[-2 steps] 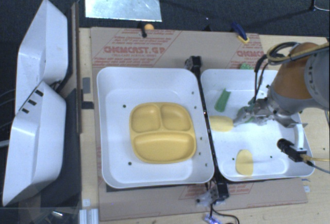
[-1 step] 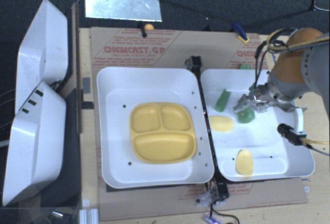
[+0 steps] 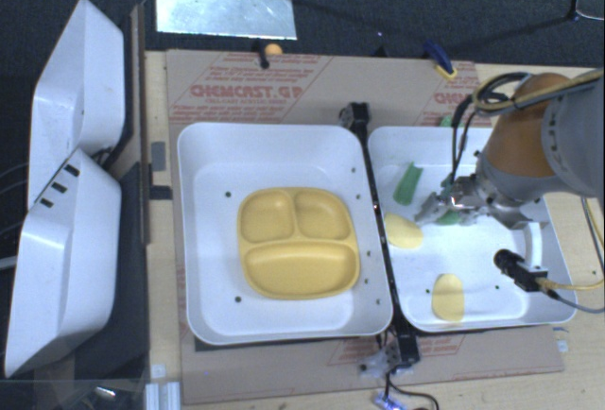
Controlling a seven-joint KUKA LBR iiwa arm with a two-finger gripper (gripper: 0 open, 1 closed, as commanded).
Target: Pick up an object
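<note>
My gripper [image 3: 437,208] hangs low over the middle of the right bin [image 3: 473,142], reaching in from the right. A green block [image 3: 408,183] lies tilted just to its left, near the bin's left wall. A pale yellow lump [image 3: 404,232] rests right below and left of the gripper tip. A second pale yellow piece [image 3: 448,297] sits near the bin's front wall. A small green bit [image 3: 452,217] shows right under the gripper; whether it is gripped is not visible.
The left bin [image 3: 203,210] holds a yellow three-compartment plate [image 3: 298,241]. A black divider clamp [image 3: 356,115] stands between the bins. Cables run over the dark floor behind the bench.
</note>
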